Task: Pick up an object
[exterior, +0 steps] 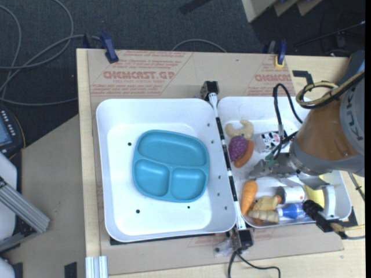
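The right white bin (255, 104) holds several toys. A purple grape bunch (237, 148) lies at its left with a cream curved piece (241, 128) just behind it. Further back sits a small black-and-white toy (269, 139). An orange carrot (248, 194) and a tan lumpy piece (264, 208) lie at the front left. Beside them are a blue-and-white tube (293, 212) and a white cylinder (291, 194). My gripper (265, 167) hangs low over the bin's middle, between the grapes and the carrot, with the orange-banded arm (324, 138) covering the bin's right side.
The left white bin (116, 155) holds a blue divided plate (170, 164). A yellow item (316, 196) peeks out under the arm. Black cables (281, 106) loop above the right bin. Clamps stand at the bench's back edge.
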`<state>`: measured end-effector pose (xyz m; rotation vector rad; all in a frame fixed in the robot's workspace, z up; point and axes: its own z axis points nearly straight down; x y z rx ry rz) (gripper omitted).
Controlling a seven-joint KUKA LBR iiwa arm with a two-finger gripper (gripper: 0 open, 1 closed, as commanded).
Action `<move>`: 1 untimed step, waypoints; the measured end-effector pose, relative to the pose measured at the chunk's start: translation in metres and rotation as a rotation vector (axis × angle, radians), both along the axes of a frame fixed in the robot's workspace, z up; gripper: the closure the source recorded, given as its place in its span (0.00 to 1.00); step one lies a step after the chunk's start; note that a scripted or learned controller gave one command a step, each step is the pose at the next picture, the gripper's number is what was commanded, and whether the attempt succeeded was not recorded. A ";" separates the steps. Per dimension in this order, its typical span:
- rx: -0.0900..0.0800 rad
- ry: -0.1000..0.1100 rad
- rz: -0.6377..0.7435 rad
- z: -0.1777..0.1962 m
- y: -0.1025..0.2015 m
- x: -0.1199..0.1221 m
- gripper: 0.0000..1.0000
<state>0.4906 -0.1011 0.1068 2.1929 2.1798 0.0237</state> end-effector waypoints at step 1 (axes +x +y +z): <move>0.023 0.043 0.008 -0.023 0.007 -0.011 0.00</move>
